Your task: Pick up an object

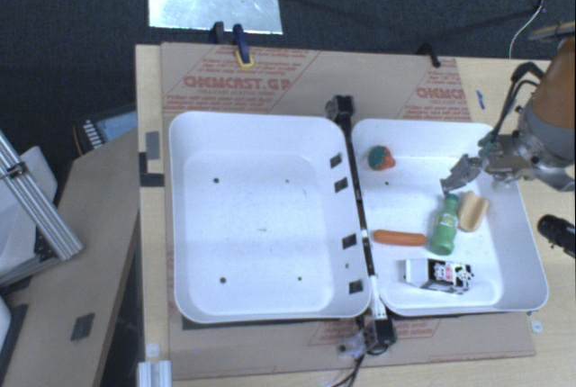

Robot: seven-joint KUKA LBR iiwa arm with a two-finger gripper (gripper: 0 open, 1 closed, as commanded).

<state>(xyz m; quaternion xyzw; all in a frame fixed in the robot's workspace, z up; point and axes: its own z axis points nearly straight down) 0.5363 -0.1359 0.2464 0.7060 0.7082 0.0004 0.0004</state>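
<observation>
**Nothing lifted yet**

While the fingers hang spread and unladen over the right bin, just above the green bottle and tan piece, the grab looks unstarted. Around them lie an orange stick, a round toy, a printed carton. The left bin waits alongside.

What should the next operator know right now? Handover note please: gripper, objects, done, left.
Gripper: over the right bin, just above the green bottle; nothing visible between its fingers.
Objects, all in the right bin: green bottle beside a tan block, orange carrot-like stick to its left, red-and-green ball near the back, black-and-white box at the front.
Done: no pick visible.
Left: grasp and lift one object; the bottle looks the nearest candidate.
</observation>
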